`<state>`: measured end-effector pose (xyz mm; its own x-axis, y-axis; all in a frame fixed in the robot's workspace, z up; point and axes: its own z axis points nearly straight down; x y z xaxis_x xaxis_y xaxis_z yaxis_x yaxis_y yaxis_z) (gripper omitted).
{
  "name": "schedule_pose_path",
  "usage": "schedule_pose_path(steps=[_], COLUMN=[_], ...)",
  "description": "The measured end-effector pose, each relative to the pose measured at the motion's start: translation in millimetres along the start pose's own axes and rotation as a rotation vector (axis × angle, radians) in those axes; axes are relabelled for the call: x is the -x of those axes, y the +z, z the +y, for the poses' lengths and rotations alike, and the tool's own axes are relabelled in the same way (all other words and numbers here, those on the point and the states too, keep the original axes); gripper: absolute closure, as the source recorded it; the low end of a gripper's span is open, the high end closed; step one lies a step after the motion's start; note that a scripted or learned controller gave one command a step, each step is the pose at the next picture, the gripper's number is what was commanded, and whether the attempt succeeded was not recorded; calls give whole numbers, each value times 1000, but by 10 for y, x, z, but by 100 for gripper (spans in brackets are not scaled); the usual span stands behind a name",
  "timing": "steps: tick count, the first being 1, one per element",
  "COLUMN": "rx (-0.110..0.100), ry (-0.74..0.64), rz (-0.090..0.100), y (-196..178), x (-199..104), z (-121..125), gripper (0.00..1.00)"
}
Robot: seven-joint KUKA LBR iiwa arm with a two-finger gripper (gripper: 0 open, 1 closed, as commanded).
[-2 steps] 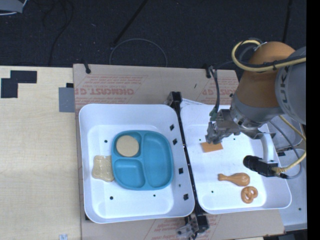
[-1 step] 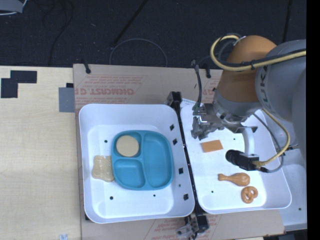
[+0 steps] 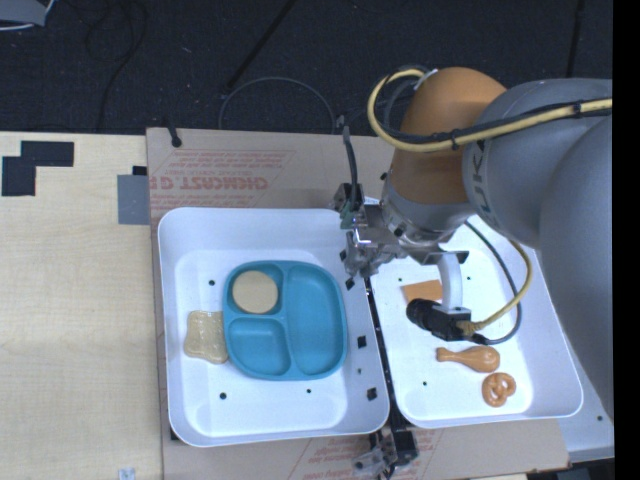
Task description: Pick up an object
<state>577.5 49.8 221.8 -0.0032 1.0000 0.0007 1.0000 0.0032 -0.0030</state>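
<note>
Only readable thing here is the red print on the cardboard sheet (image 3: 250, 168) lying under the two bins. Along the far edge, just above the left bin (image 3: 190, 238), there's a line of red block letters, but it's upside down from the camera's angle and too blurry to spell out for sure. More red print peeks out on the cardboard's near edge below the bins, also unreadable. No numbers, brands or labels can be made out elsewhere.
</note>
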Motion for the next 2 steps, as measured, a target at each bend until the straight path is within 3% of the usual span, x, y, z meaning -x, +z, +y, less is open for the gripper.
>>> schedule_pose_path(steps=[1, 2], rx=[0, -1], ry=[0, 1], rz=[0, -1], y=[40, 39], x=[-405, -396], z=[127, 120], gripper=[100, 0])
